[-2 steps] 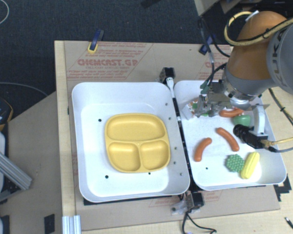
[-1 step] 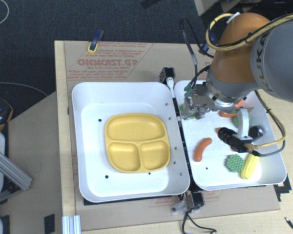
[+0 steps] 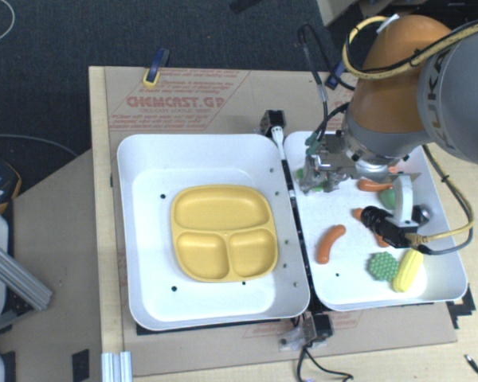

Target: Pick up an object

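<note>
The tool (image 3: 323,169) hangs low in the right bin (image 3: 334,289) — its grip cannot be told — it should center over one toy first.

I have one fixed camera, mounted above the desk (image 3: 183,94) and looking down at a slant from a middling distance. It takes in both white bins: the left bin (image 3: 135,165) toward 9 o'clock, the right bin (image 3: 342,289) toward 3 o'clock, where the arm (image 3: 398,70) reaches in.
</note>
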Robot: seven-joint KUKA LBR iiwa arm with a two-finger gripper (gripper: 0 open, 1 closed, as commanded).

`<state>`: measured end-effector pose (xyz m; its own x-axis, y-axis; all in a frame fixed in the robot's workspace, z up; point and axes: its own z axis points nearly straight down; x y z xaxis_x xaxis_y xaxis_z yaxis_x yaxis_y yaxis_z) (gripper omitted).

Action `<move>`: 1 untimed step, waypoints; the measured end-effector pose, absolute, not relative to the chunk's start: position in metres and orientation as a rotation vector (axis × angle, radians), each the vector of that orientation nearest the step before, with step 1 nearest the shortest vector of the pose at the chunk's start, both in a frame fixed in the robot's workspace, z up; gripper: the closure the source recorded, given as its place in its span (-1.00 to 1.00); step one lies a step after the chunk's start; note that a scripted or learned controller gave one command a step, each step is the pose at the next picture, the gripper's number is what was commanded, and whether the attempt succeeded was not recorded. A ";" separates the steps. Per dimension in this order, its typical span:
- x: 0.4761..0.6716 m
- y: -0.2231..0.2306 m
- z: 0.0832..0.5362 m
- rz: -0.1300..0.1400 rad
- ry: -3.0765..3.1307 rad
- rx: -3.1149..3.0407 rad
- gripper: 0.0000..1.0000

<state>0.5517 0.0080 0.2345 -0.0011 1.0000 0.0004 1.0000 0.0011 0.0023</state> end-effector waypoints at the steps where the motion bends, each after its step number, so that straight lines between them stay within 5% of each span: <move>1: 0.554 0.020 0.232 0.001 2.223 2.219 1.00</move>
